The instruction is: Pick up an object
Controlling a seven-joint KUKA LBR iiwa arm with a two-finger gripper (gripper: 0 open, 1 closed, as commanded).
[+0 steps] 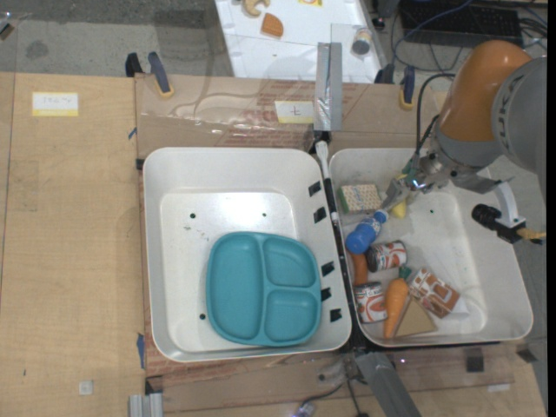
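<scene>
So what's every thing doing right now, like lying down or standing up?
Teal tray: flat, right way up, in the left bin.
Blue bottle: lying on its side in the right bin.
Upper can: lying on its side.
Lower can: looks to be on its side too.
Carrot: lying down, across the cardboard piece.
Tool: low over the right bin, near a small yellow thing.

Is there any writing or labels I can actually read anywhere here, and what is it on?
"T" or "+": a single mark on the white tag taped behind the bins; I cannot tell which.
Yellow sticker on the bench: print too blurred.
Two cans and the snack packet in the right bin: labels too small.
</scene>
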